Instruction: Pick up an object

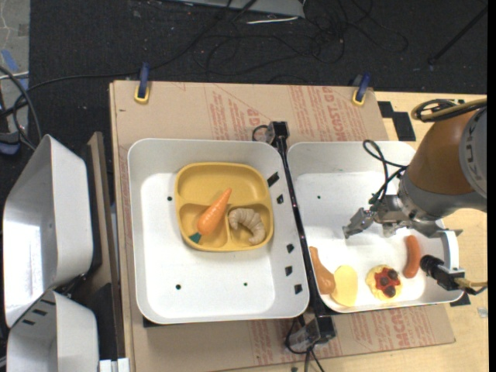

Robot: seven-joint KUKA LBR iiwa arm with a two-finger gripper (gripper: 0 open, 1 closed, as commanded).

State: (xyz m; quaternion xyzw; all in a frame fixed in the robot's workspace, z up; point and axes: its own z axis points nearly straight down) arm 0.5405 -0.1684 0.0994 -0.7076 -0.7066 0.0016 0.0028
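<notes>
Dark floor strewn with black cables surrounds a brown board-topped counter that carries two shallow white bins side by side. Taking the yellow divided plate as landmark: it sits in the left bin, slightly above that bin's middle. An orange toy carrot lies slanted across the plate's left compartments, and a pale curled shrimp rests in the lower right compartment, just beside the carrot.

Right of the plate, past the dividing rims, is the right bin. Along its lower edge, below and to the right of the plate, lie four food pieces (candidate objects for picking): a tan drumstick, a pale yellow piece touching it, a round yellow tart with red and dark berries, and an orange-red sausage farthest from the plate.

The gripper hangs over the right bin's bare floor, above the drumstick and pale yellow piece; whether its fingers are spread or closed cannot be told, and nothing is seen between them.
</notes>
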